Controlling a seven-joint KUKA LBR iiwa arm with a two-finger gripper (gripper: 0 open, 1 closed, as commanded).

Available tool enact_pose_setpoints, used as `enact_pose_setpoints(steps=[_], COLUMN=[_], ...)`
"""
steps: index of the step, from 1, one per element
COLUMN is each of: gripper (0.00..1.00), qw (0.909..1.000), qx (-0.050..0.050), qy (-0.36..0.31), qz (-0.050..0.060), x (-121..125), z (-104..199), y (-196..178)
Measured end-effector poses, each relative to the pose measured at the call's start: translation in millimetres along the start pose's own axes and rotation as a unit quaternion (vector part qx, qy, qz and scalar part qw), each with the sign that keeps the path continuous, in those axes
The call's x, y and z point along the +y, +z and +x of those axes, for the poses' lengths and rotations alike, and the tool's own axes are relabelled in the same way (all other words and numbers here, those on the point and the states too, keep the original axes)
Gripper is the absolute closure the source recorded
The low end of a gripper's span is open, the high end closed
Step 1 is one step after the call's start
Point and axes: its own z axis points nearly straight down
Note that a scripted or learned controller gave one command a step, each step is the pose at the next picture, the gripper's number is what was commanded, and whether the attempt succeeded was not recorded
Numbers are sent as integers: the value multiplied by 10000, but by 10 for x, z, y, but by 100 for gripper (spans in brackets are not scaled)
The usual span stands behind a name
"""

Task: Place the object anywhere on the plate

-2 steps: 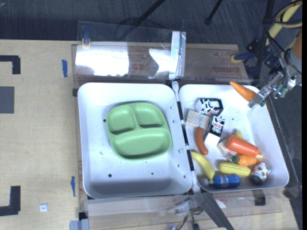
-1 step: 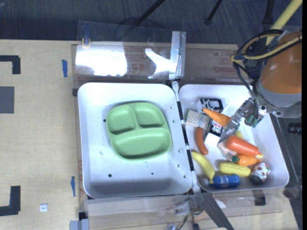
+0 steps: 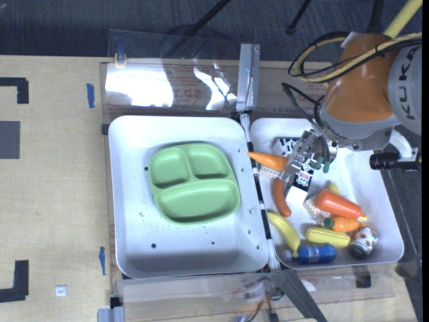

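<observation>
In the left bin we saw the green plate, three-sectioned and lying flat near the middle. The right bin held the toys. A carrot lay at its left edge, pointing toward the divider, with a sausage just below it. Further toward the front lay a banana, a blue piece, a corn cob and a small round piece. A larger orange carrot rested on the pile at the right. The arm reached in from the right, and the gripper hung over the back left part of the right bin, just beside the carrot. We could not tell whether it was parted or closed, nor whether it gripped anything. A black-and-white patterned card showed beneath it.
</observation>
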Motion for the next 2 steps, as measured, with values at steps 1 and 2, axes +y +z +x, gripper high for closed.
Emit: enact_pose_setpoints(steps=[1, 2], gripper=[100, 0], qw=[9986, 9986], qx=[-2, -2], qy=[-537, -534], qz=[-5, -6], x=[650, 648], z=[283, 281], y=[-141, -142])
